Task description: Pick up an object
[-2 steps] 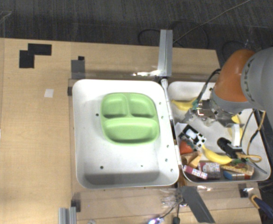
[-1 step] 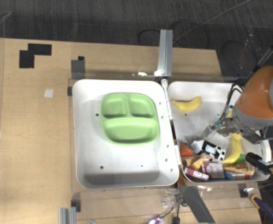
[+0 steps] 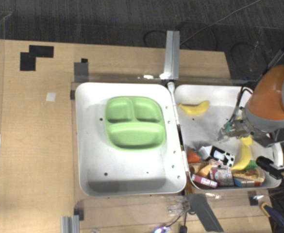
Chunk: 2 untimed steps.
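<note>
From above, the gripper (image 3: 230,128) hangs over the right bin (image 3: 214,92), empty; whether it is spread I cannot tell. It looks like the approach step. A banana (image 3: 243,155) lies just below it; next, descend and close.

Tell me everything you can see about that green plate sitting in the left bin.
The green divided plate is a rounded rectangle in pale green, matte like plastic, with three shallow compartments: two smaller ones along the far side and one wide one nearer the camera. It lies flat and right side up, with nothing in its compartments. It rests on the floor of the left white bin, toward the far half, apart from the walls. Nothing else touches it; the arm is over the other bin.
</note>
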Each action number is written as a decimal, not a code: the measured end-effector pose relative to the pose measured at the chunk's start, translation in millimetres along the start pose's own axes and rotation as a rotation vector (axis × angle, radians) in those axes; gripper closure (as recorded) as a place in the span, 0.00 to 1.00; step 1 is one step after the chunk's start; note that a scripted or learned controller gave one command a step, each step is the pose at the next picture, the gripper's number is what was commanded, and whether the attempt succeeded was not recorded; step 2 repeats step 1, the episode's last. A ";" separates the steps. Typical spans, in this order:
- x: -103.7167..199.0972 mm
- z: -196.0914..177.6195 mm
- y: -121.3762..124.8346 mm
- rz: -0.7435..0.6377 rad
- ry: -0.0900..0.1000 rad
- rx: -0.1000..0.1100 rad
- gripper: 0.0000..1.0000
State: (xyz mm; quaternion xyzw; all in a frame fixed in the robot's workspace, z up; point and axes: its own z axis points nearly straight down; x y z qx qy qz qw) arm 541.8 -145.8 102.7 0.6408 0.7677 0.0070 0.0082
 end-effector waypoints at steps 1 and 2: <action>-2.9 9.5 -40.3 -0.138 -0.011 -0.008 1.00; -2.9 9.5 -40.3 -0.138 -0.011 -0.008 1.00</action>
